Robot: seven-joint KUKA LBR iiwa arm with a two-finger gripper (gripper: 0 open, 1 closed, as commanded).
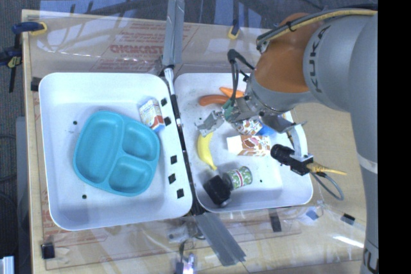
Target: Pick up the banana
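Observation:
The yellow banana (205,151) lies in the right bin (292,186), near its left wall, curving from upper left down to lower right. My gripper (210,121) hangs just over the banana's upper end, at the tip of the grey arm with the orange band, which reaches in from the right. The banana rests on the bin floor and nothing has lifted it.
The right bin also holds an orange carrot-like piece (212,99), a printed carton (249,144) and a black-capped jar (228,183) just below the banana. In the left bin (58,196) sit a teal divided plate (115,151) and a small box (151,114).

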